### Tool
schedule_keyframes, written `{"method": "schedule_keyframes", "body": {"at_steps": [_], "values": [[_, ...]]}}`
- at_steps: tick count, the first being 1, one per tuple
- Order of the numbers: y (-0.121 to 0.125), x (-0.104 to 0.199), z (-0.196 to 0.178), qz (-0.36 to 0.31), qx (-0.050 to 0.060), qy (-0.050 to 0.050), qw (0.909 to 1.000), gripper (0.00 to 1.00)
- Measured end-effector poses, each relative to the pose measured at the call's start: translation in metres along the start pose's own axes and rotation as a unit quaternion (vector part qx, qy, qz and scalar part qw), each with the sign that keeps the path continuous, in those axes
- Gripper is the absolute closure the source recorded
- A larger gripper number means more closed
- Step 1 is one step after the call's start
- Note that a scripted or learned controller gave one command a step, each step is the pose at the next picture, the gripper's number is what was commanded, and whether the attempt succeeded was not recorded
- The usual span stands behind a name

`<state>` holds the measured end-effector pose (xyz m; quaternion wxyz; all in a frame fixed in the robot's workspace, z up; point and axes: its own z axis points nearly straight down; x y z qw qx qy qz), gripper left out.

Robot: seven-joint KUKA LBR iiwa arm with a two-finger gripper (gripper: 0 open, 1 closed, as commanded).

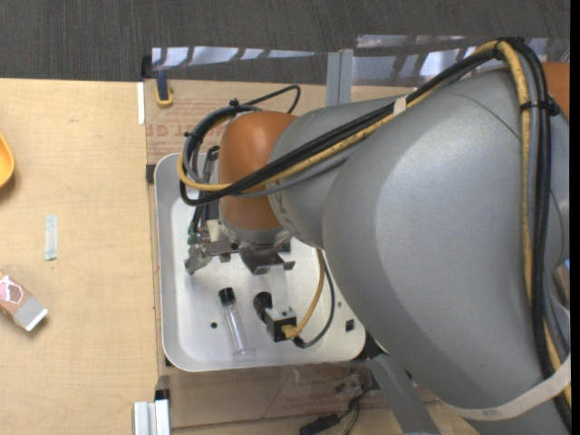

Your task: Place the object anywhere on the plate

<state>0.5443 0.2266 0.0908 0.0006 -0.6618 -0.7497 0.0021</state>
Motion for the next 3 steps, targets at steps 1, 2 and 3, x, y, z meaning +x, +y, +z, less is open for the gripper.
{"method": "schedule_keyframes", "body": {"at_steps": [1,2,3], "values": [[-0.031,-0.002,-0.133,-0.023,0.000,0.000,0.9997,0.00],[-0.068,-0.001,-0.007,-0.138,0.001,0.000,0.9904,0.00],[-0.002,-0.030,-0.151,-0.261,-0.002,-0.001,0.9653,0.00]]}}
